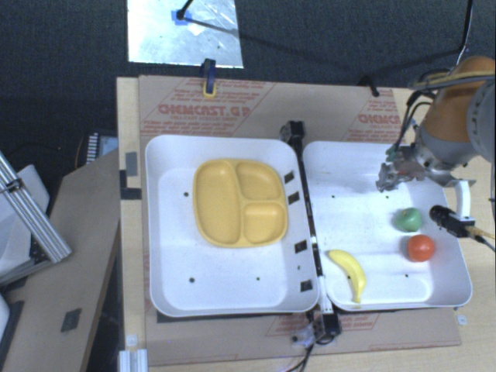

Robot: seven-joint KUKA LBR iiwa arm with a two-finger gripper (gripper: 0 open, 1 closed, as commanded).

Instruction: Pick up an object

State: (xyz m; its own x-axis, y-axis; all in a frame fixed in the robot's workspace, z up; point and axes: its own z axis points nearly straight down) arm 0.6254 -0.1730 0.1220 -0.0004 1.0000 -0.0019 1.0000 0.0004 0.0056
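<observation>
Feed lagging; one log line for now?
end effector: over right bin | banana, green ball, red ball: right bin | tray: left bin

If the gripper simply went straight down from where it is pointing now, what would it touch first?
Probably the bare white floor of the right bin. The gripper hangs over that bin's upper part, apart from the green ball, orange ball and banana. Depth is hard to judge from this slanted view.
</observation>
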